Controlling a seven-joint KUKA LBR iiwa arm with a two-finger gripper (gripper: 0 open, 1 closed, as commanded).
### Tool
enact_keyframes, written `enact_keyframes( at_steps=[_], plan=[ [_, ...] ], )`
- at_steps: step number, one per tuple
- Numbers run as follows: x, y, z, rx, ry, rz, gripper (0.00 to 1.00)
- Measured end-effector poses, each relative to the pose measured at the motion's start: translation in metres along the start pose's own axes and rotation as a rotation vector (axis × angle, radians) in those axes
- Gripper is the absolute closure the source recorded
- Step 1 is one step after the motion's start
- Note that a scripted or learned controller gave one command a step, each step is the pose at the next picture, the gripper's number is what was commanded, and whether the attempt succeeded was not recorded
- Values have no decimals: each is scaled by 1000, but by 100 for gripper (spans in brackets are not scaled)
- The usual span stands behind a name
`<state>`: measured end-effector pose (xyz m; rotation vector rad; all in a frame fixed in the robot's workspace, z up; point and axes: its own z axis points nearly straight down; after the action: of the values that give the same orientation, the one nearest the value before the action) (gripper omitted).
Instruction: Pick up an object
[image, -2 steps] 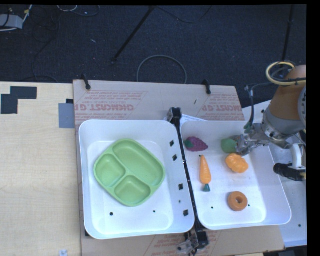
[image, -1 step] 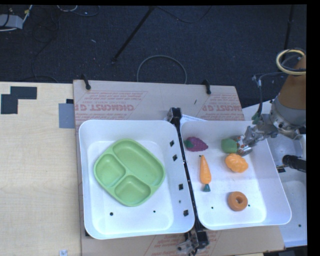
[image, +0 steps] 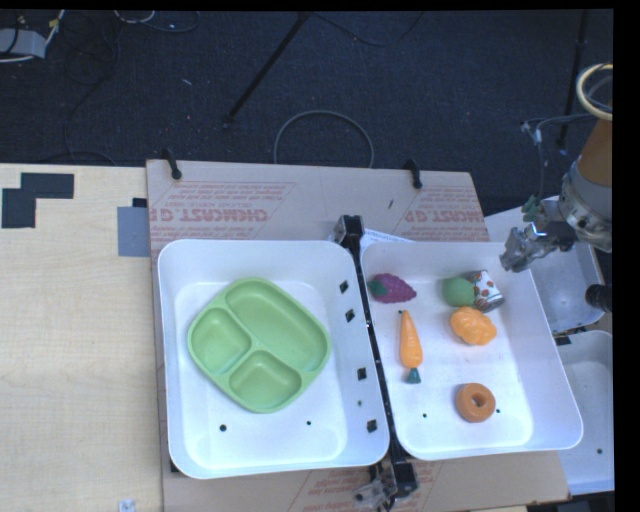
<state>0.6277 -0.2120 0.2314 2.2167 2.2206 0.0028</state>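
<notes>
Beyond the right bin's (image: 545, 330) far corner hangs the gripper (image: 522, 250).

The arm (image: 597, 165) comes in at the bench's right edge, its orange band high at the frame's side above the grey wrist. The gripper (image: 522, 250) hangs at the end of the wrist, over the far right corner of the bench, pointing left and slightly downward.
</notes>
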Motion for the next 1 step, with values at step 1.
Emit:
enact_keyframes(
  at_steps=[1],
  plan=[
    [-1, 1, -53, 1, 0, -1, 100]
  ],
)
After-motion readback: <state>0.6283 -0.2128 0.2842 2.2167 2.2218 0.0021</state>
